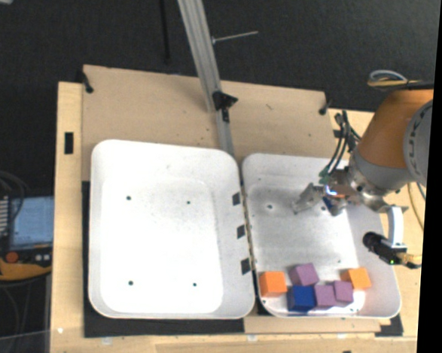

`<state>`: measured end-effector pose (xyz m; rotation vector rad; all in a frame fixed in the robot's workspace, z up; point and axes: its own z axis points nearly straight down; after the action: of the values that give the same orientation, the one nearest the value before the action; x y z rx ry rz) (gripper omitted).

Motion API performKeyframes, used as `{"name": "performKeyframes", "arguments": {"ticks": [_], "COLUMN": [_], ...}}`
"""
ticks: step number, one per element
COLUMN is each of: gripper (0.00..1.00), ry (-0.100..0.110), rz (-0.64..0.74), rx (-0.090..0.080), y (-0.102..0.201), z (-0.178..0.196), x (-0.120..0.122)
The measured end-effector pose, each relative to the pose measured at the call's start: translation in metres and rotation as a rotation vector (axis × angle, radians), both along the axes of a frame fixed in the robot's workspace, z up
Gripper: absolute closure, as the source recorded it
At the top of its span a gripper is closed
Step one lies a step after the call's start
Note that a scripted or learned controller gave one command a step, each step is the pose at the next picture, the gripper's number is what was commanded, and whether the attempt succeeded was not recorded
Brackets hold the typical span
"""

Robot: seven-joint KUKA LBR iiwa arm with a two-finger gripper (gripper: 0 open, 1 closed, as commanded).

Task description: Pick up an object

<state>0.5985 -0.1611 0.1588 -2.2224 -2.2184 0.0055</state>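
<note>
Right white plastic bin (292,237), lower right of frame: I count six small matte cubes clustered at its near edge — two orange blocks (273,283), three purple blocks (305,274), one blue block (301,298). Grey two-finger gripper (315,197) above the bin's upper part, well apart from the blocks, holding nothing; its spread I cannot tell.

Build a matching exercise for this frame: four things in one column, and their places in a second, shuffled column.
Things:
1. small blue cube
2. orange cube beside the divider
3. arm's gripper
4. left white bin

Places:
A. above the right bin's far half
B. near edge, between an orange and a purple block
C. no blocks in it
D. leftmost of the block cluster

Pairs: 1-B, 2-D, 3-A, 4-C
</note>
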Motion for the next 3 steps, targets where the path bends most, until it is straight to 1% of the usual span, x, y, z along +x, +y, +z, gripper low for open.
{"name": "performKeyframes", "arguments": {"ticks": [1,2,3], "gripper": [0.00,1.00,1.00], "ry": [0.001,-0.008,-0.010], "rz": [-0.002,-0.008,0.005], "rx": [0.000,0.001,0.000], "y": [0.002,0.001,0.006], "z": [-0.057,-0.042,0.008], "x": [0.002,0.004,0.013]}}
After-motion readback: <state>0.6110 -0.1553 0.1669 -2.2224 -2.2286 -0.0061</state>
